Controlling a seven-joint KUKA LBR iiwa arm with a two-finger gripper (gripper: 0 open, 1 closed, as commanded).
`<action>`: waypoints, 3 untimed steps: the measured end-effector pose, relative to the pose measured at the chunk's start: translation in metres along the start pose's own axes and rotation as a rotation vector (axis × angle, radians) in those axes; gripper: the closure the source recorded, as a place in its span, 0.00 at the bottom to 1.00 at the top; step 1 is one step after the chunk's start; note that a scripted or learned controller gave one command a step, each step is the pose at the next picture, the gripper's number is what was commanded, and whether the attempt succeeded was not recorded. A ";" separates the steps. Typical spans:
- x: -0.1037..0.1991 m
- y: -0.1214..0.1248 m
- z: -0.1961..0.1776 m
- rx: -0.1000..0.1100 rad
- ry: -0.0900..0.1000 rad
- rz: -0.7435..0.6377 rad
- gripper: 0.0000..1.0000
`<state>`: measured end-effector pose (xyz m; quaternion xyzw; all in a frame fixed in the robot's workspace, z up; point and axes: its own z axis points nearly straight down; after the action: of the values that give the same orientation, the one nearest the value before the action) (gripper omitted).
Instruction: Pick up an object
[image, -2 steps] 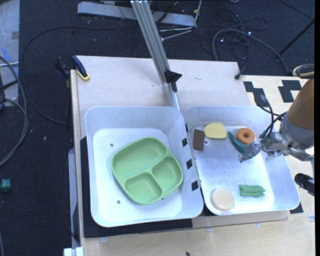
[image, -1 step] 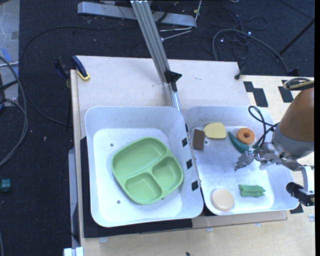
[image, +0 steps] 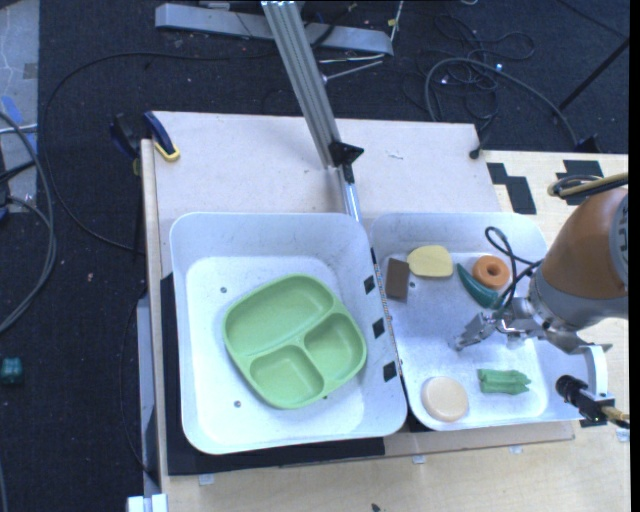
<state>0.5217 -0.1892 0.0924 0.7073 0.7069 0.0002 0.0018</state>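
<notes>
The right bin (image: 400, 345) holds several small objects: a brown block (image: 397, 279), a yellow piece (image: 430, 261), an orange ring (image: 490, 271) on a teal piece (image: 478, 288), a green toy (image: 503, 381) and a cream disc (image: 445, 398). My gripper (image: 472, 334) hangs low over the bin's middle, pointing left, with the arm coming in from the right. It stands above bare bin floor, left of and above the green toy. Nothing shows between its fingers.
The left bin (image: 200, 300) holds a green three-compartment plate (image: 293, 340). A slanted metal pole (image: 310, 85) runs from the top down to the seam between the bins. A black cable (image: 497, 240) loops near the orange ring.
</notes>
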 end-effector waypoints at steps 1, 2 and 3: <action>-0.001 0.001 -0.013 -0.005 -0.003 0.001 1.00; -0.007 0.008 -0.059 -0.002 0.000 -0.002 1.00; -0.007 0.010 -0.112 -0.003 0.000 -0.003 1.00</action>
<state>0.5309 -0.1964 0.2045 0.7062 0.7080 0.0012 0.0029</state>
